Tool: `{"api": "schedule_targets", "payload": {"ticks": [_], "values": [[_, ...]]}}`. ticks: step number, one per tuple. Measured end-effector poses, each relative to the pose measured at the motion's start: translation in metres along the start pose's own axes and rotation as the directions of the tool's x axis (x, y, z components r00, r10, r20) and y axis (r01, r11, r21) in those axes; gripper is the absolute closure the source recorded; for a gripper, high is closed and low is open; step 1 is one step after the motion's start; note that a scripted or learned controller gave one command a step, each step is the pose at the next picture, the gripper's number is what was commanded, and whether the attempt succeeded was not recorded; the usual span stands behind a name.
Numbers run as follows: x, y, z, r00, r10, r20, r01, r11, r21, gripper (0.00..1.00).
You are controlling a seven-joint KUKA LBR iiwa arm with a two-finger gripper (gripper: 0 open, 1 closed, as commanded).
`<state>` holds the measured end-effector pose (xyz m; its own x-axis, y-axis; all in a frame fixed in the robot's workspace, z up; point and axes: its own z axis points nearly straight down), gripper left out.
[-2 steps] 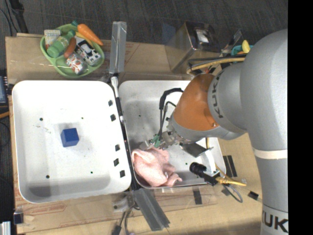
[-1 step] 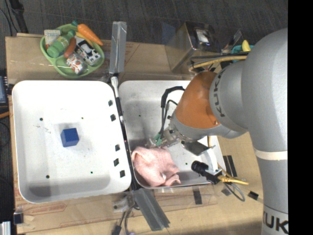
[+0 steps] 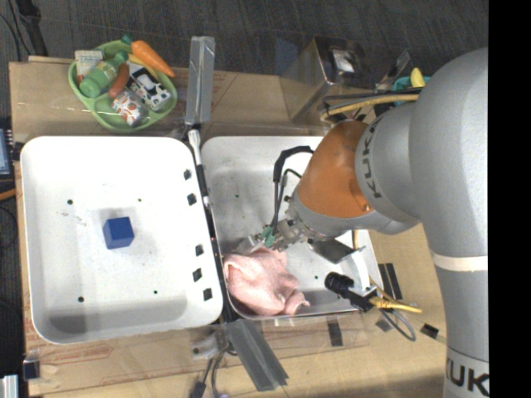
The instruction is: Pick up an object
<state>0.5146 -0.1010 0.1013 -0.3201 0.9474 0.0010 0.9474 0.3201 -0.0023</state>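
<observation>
Lower centre of the frame, right bin [image 3: 241,160]: gripper [image 3: 270,237] sits low over the bin floor, right at the upper edge of the pink soft object [image 3: 259,284]. Can't tell if they touch, the tip is small and cluttered at this angle. Gripper state: cannot tell, open or closed is not resolvable from this view, and nothing is visibly held. The pink object lies crumpled against the bin's lower-left corner, close to the divider between the bins. Arm [image 3: 431,156] comes in from the right of the frame and covers most of the right bin's right half; orange band [image 3: 332,177] is just above and right of the gripper. Left bin [image 3: 99,172]: one blue cube [image 3: 119,232], left of the bin's centre, flat on the floor, clear of all walls and well apart from the gripper. Upper left of the frame, on the bench [image 3: 249,98] outside the bins: green bowl [image 3: 83,98] full of small toy food items, with an orange carrot [image 3: 149,55] lying across its top rim.
</observation>
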Motion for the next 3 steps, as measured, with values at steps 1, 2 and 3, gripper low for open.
{"api": "schedule_targets", "payload": {"ticks": [1,2,3], "values": [[0.0,0.001,-0.009,1.0,-0.004,0.0,0.004,1.0,0.001,1.0],[0.0,0.001,-0.01,1.0,-0.005,0.0,0.005,1.0,0.001,0.0],[-0.005,0.022,0.01,0.993,0.117,0.0,-0.117,0.993,0.001,0.0]]}}
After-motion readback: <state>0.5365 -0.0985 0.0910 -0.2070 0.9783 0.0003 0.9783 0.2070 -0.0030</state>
